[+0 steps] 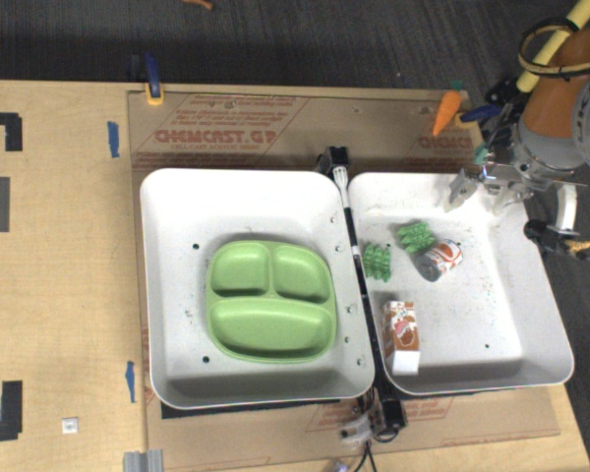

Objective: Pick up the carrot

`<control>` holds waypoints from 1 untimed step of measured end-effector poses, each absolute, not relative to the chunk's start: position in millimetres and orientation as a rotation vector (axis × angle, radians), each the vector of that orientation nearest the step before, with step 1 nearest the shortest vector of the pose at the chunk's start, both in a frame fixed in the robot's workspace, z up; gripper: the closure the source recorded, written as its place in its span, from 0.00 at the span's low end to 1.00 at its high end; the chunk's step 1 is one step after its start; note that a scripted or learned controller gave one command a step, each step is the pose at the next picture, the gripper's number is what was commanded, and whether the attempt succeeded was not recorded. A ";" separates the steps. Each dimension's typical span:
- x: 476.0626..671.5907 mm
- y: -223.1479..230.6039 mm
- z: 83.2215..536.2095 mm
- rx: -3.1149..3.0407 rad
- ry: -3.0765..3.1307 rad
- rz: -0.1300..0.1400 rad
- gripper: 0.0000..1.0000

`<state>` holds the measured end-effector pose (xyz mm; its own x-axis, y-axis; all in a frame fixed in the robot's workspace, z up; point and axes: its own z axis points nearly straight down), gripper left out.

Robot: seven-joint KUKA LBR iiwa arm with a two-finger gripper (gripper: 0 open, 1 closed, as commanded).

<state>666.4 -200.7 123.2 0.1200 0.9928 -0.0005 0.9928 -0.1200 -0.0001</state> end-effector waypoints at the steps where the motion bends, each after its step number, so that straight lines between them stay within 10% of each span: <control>1: 647.1 -136.0 134.2 2.707 1.600 -0.002 0.00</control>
<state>647.1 -136.0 134.2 0.4821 0.8761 0.0001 0.8761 -0.4821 -0.0030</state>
